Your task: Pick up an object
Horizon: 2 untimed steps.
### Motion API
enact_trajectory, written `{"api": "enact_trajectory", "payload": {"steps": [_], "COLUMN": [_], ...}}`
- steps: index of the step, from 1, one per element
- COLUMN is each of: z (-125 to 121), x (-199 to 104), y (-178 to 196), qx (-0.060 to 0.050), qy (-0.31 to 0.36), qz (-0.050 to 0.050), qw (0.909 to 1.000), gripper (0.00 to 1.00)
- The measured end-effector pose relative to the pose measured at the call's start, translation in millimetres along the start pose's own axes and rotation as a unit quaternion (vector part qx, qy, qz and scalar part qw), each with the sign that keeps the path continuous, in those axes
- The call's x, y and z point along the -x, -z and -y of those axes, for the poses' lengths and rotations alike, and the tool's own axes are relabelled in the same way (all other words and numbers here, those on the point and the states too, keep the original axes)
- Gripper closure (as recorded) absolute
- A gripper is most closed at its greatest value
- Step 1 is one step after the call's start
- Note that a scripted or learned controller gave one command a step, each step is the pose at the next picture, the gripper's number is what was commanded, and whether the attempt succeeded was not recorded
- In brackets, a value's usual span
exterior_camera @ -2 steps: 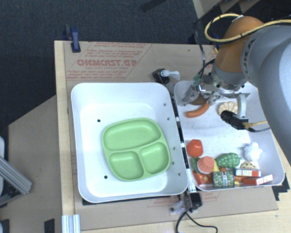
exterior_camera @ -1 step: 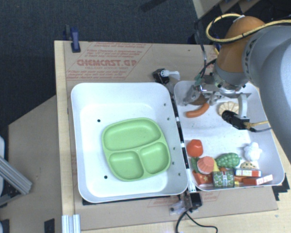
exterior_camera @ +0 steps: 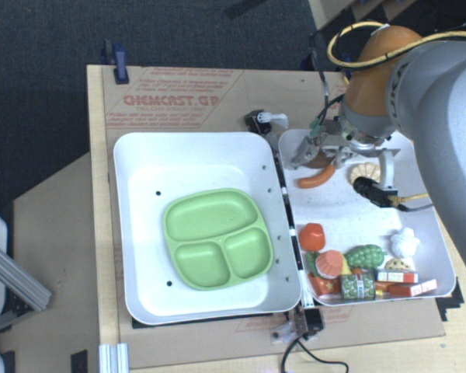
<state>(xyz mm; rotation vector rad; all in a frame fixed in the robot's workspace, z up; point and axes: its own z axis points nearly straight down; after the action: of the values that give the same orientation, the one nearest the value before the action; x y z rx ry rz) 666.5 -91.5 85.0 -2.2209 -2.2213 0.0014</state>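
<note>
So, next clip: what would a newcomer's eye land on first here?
The green divided plate in the middle of the left bin, then the grey and orange arm reaching down over the far end of the right bin. Small toy foods cluster at that bin's near end.

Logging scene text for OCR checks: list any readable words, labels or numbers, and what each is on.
"CHEMCAST GP": large red print on the brown bench sheet behind the left bin; the smaller red lines around it are too blurred to read.
Packaged items in the right bin: labels too small to read.
</note>
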Motion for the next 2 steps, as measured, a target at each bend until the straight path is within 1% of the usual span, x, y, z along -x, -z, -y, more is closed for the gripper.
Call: {"api": "enact_trajectory", "payload": {"steps": [1, 2], "z": [0.1, 0.0], "x": [4.0, 1.2], "y": [0.0, 0.0], "qx": [0.000, 0.000], "qy": [0.000, 0.000], "qz": [0.000, 0.000], "qw": [1.0000, 1.0000], "gripper": [0.00, 0.00]}}
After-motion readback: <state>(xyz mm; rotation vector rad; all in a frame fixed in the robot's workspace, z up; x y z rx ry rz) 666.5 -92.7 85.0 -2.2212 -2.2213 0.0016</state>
